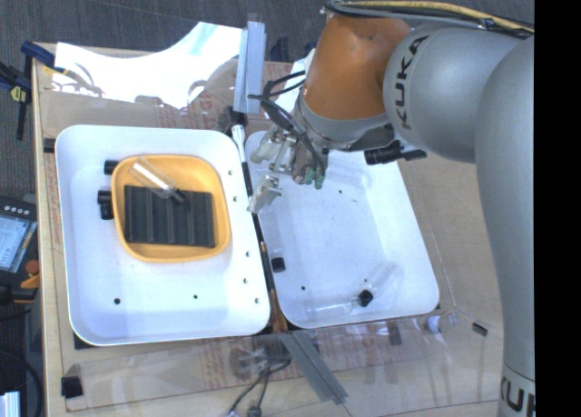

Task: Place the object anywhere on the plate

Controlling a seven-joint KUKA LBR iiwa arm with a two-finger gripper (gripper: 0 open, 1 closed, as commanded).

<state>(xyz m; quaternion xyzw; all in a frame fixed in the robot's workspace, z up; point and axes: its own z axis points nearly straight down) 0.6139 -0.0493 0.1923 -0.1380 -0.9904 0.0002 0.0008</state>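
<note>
Placement comes first: the yellow-orange rounded plastic plate sits in the middle of the left shallow white bin, flat and open to a drop from above, though a dark ribbed rectangular block already covers much of its floor and a pale translucent stick-like piece lies slantwise across the block's upper edge. Both rest on the plate, which suggests the placing may be done, or that these belong to the set-up; I cannot tell which.

The claw hangs over the upper left corner of the right shallow white bin, just beside the seam between the two bins, likely so the arm can clear the rim. Whether it is released or clenched cannot be told from this slant. The stick-like piece on the plate lies to the claw's left, well apart from it. A clear plastic piece with a small black cap lies near the right bin's lower edge, also far from the claw.
</note>
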